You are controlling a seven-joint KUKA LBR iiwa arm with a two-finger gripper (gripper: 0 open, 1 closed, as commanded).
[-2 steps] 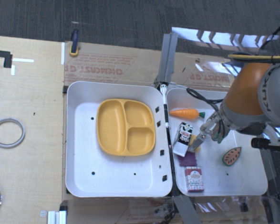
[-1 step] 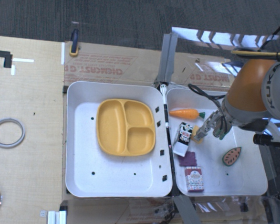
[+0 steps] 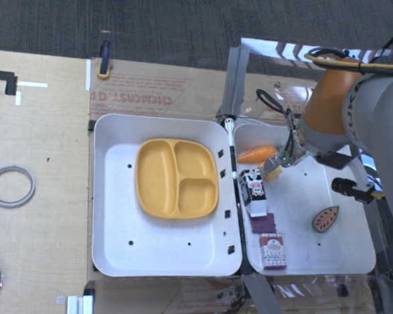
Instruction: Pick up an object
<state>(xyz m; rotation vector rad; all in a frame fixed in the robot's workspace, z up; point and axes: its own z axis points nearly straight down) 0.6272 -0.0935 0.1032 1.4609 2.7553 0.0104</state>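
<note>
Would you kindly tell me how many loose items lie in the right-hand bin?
5: orange carrot, black-and-white carton, purple block, red packet, brown leaf-shaped piece. The arm may hide others.

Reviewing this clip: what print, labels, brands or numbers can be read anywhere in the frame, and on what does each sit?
Red lettering on the cardboard sheet behind the bins: it appears mirrored or upside down, too blurred to read reliably.
Black-and-white carton in the right bin: dark markings, too small to read.
Red packet in the right bin: pale label, too small to read.
Purple packet: no legible print.
Yellow divided plate in the left bin: no text.
</note>
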